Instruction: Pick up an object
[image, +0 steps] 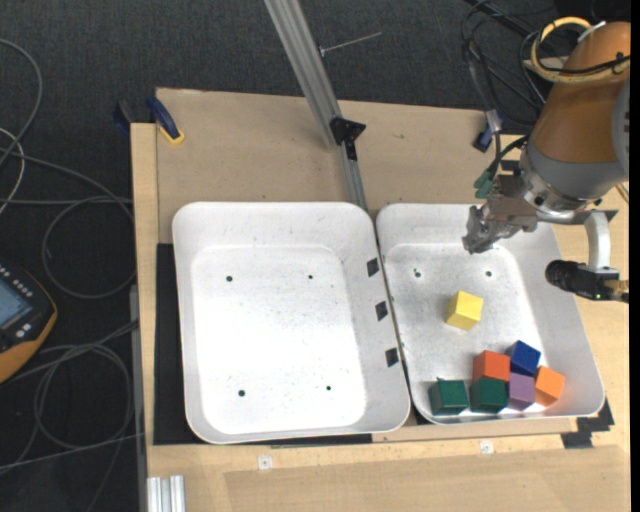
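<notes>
Six blocks sit in the right bin (560, 330), and nothing is picked yet. One yellow block (464, 310) lies alone near the bin's middle; the other five huddle at the bin's near edge — two green blocks (470, 396), an orange block (491, 366), a blue block (525, 356), a purple block (522, 389) and a second orange block (549, 383), all touching or nearly so. The gripper (478, 240) hovers over the far part of that bin, pointing down; whether the jaws stand apart or together I cannot tell from here. The yellow block lies nearer the bin's front than the jaws do, apart from them, with bare floor between. My call: go for the yellow one — it has room on every side. Centre over it, square to its faces, descend straight, then close.
</notes>
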